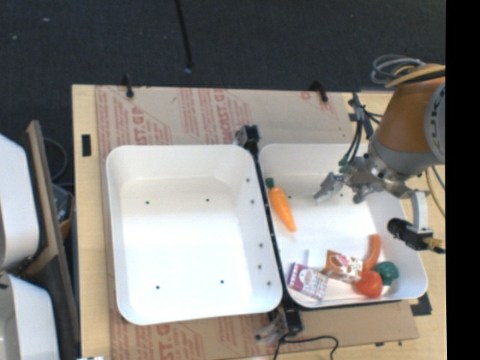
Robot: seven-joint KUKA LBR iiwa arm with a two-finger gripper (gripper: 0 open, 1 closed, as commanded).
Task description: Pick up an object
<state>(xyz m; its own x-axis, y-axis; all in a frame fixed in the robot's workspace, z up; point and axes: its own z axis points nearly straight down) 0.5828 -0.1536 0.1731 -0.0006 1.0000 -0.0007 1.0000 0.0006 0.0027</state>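
Note:
In the right bin (300,160) lie several small objects. An orange carrot (282,208) rests near the bin's left wall. Along the front edge sit a purple-and-white packet (307,281), a brown snack packet (343,264), a red tomato-like piece (368,283), an orange sausage-shaped piece (372,251) and a green ball (388,271). My gripper (344,187) hangs over the back of the right bin, to the right of the carrot, its two fingers spread apart with nothing between them.
The left bin (127,201) is beside the right one, joined by a black clamp (248,135) at the back. The arm with its orange band (409,122) comes in from the right. Cardboard (172,115) covers the bench behind the bins.

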